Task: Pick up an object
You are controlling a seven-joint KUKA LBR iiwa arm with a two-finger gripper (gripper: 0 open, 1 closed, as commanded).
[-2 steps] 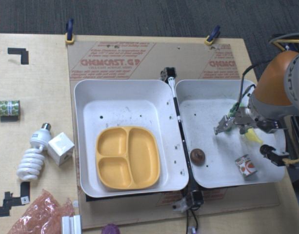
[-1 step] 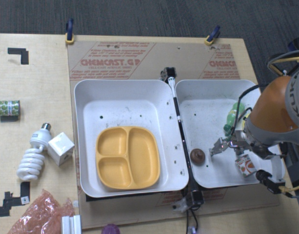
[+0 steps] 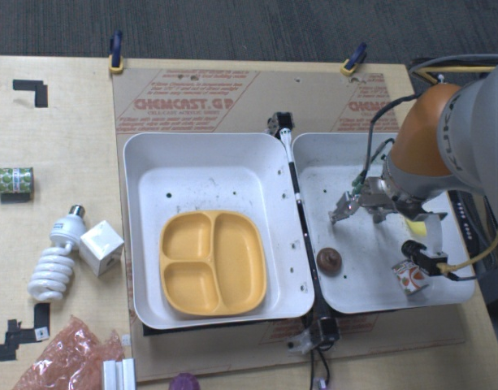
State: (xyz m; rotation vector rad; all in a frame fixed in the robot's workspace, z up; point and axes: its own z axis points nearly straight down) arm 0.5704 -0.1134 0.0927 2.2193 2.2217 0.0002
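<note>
My gripper [image 3: 344, 210] hangs over the middle of the right bin [image 3: 313, 157], pointing left, low above the bin floor. A small brown round object [image 3: 328, 259] lies on the floor just below and left of it, apart from it. Near the bin's front right corner sits a small white and orange box [image 3: 409, 277]. A bit of something yellow [image 3: 417, 227] peeks out beside the wrist, mostly hidden. In the left bin [image 3: 143, 161] lies a yellow divided plate [image 3: 213, 262].
Left of the bins on the bench are a green can [image 3: 15, 181], a spiral light bulb [image 3: 56, 254], a white cube [image 3: 101, 246] and a pink mesh bag [image 3: 66, 356]. Blue clamps [image 3: 115, 51] hold the board's far edge.
</note>
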